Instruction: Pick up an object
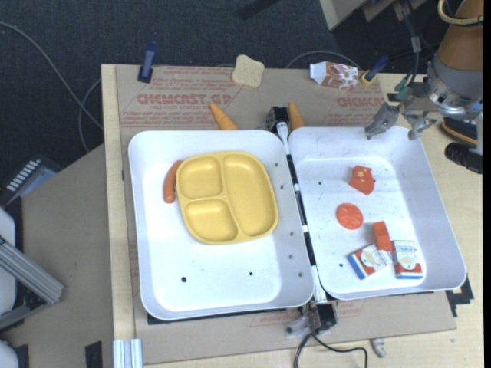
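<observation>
My gripper (398, 123) hangs open over the far right corner of the right bin (430, 198), its two fingers spread with nothing between them. Below it in that bin lie a red strawberry-like piece (362, 180), a flat red disc (350, 216), a small orange-red block (380, 231), and two little cartons (370, 261) (407, 259) near the front. The nearest object, the strawberry piece, sits well to the front left of the fingers. The left bin (222, 282) holds a yellow divided plate (226, 196) and a toy hot dog (169, 182) beside it.
Behind the bins on the brown board lie a bread slice (248, 70), a carrot (223, 117), a blue clip (146, 62), and a crumpled wrapper (335, 73). A black clamp (278, 118) sits at the seam between the bins.
</observation>
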### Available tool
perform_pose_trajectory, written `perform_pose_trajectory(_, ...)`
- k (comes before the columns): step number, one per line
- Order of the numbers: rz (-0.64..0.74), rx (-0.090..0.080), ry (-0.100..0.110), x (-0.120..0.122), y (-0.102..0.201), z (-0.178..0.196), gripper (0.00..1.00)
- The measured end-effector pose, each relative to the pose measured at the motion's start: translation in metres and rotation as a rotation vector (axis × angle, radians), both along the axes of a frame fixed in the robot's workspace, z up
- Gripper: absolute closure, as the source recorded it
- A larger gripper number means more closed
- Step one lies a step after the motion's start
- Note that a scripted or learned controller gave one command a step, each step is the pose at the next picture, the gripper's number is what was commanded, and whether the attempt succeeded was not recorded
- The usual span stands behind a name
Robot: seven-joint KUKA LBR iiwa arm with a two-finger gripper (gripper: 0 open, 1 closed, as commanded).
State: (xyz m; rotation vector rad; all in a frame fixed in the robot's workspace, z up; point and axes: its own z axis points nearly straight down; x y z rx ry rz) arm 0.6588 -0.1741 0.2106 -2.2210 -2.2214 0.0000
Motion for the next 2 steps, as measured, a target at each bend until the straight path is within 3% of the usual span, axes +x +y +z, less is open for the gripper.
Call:
perform_pose_trajectory(1,0.000,0.001,0.004,-0.028,0.011,-0.109,0.00)
perform_pose_trajectory(2,0.000,0.001,0.003,-0.074,0.051,-0.127,0.00)
